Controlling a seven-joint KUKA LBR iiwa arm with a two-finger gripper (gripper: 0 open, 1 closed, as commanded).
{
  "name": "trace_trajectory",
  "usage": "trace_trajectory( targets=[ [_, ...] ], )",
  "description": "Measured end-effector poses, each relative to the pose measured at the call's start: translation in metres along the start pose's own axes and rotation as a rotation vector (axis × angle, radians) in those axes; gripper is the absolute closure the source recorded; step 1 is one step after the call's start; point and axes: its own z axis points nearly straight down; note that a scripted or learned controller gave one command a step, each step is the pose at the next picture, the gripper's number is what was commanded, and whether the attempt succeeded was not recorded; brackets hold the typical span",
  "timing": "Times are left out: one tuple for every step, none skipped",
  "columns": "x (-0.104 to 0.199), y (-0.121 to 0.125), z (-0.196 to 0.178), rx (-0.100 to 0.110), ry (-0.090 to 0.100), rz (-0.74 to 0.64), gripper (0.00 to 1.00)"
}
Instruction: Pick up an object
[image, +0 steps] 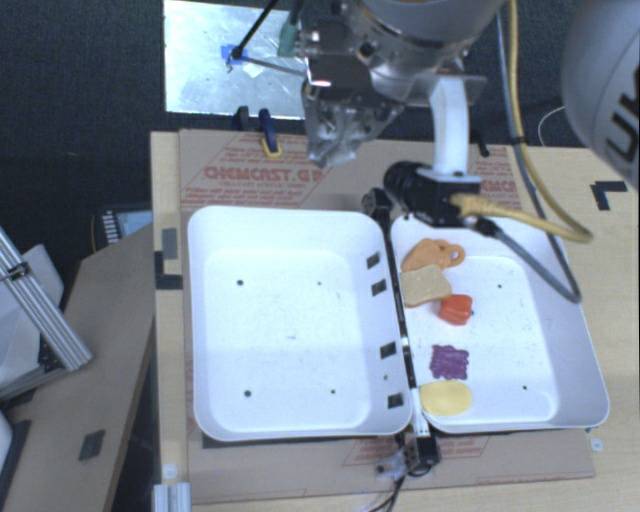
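So the grey metal two-finger gripper (335, 135) hangs up near the top centre of the frame, over the brown cardboard sheet (250, 170) behind the bins rather than over either bin, and honestly I can't tell how its jaws are set, it's just a blurry grey lump from this angle with nothing visibly in it. All the pickable stuff sits in the right-hand shallow white plastic bin (540, 340), bunched along its left side, well below and to the right of the gripper. Nearest to it is an orange flat toy piece with a little hole (436, 252), and touching that from below is a tan slice of toy bread (425, 286). Just beside the bread to the lower right is a small red-orange chunky toy (456, 309), then a purple bumpy toy like a grape bunch (449, 361) further down, and a yellow rounded toy (446, 399) near the bin's bottom left corner. The left-hand shallow white plastic bin (200, 250) sits lower left of the gripper. Writing-wise, the cardboard has red print reading "CHEMCAST" with what looks like a "G" after it, partly hidden by the gripper, and more red lettering at the right that I can't make out.
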Motion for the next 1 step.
trace_trajectory(
  targets=[
    [0.0003,0.0002,-0.0111,-0.002,0.002,-0.003,1.0]
  ],
)
